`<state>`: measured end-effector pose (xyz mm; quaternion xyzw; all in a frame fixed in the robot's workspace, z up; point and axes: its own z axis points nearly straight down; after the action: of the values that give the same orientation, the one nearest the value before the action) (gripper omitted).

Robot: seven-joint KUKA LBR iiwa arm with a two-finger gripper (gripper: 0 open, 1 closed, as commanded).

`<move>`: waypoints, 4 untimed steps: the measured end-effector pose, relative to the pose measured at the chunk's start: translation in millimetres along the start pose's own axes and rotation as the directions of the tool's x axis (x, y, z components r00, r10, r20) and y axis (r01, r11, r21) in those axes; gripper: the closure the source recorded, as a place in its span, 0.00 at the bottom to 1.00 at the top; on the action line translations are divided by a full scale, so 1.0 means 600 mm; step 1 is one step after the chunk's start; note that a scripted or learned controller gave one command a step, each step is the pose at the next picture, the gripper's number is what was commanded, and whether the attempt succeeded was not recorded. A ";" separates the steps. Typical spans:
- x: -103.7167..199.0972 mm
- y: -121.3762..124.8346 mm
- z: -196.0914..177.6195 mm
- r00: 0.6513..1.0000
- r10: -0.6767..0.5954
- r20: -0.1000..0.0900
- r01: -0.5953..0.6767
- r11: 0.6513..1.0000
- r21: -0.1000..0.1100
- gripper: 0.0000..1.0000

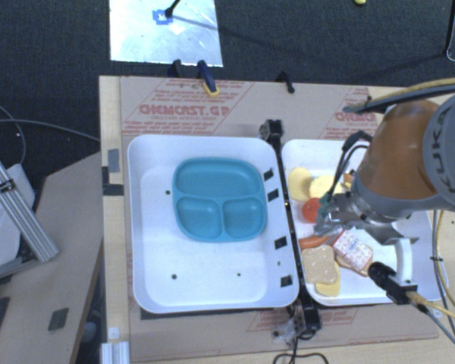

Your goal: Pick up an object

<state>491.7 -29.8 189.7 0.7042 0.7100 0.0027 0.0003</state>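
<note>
Crowding round the red round toy tomato (pixel 310 209), the orange sausage (pixel 316 241) and tan bread slice (pixel 317 263) are risking a nudged, empty grab — the gripper (pixel 327 217) is hovering just beside it, its fingers' state impossible to tell

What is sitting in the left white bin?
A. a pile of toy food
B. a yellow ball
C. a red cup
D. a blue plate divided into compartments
D: the left bin holds a blue divided plate with three compartments, while the toy food pieces lie in the right bin, under the arm.
</note>
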 end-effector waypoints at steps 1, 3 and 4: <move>-0.006 0.005 -0.009 1.000 0.005 0.003 -0.005 1.000 0.000 1.00; 0.056 -0.005 -0.165 1.000 0.003 0.003 -0.003 1.000 -0.008 1.00; 0.104 -0.008 -0.078 1.000 0.001 0.003 -0.001 1.000 0.007 1.00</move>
<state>486.1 32.1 236.9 0.7045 0.7097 -0.0007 -0.0013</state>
